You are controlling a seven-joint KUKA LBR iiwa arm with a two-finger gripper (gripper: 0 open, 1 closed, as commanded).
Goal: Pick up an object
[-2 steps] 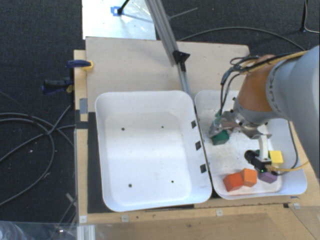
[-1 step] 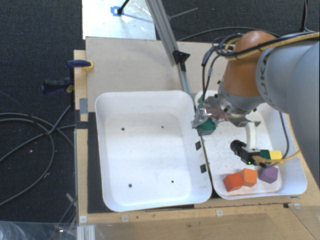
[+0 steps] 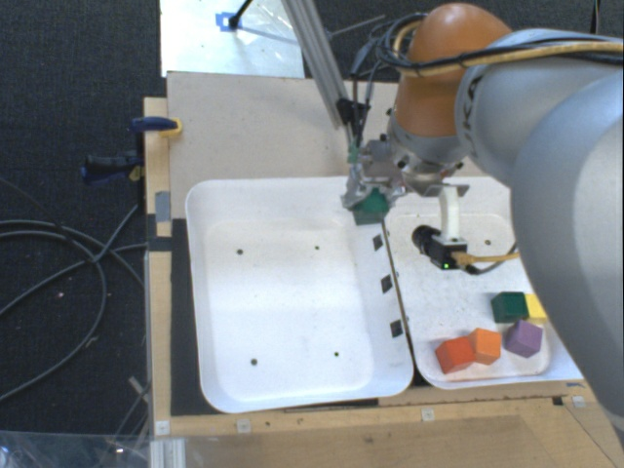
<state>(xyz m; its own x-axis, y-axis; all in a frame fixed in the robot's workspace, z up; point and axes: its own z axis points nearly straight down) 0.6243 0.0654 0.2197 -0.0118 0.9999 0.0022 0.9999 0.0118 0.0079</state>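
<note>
Camera view: the gripper (image 3: 370,203) hangs over the far end of the divide between the left bin (image 3: 292,300) and right bin (image 3: 439,305), its fingers closed on a small green block (image 3: 370,207). Orange (image 3: 487,345), red (image 3: 454,355), purple (image 3: 525,338), dark green (image 3: 508,306) and yellow (image 3: 535,307) blocks sit in the right bin's near corner.

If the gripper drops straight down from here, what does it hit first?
Probably the adjoining rims between the two bins, or the left bin floor just beside them. The gripper with the green block at its tip hangs over that divide; depth is unclear from this slanted view.
</note>
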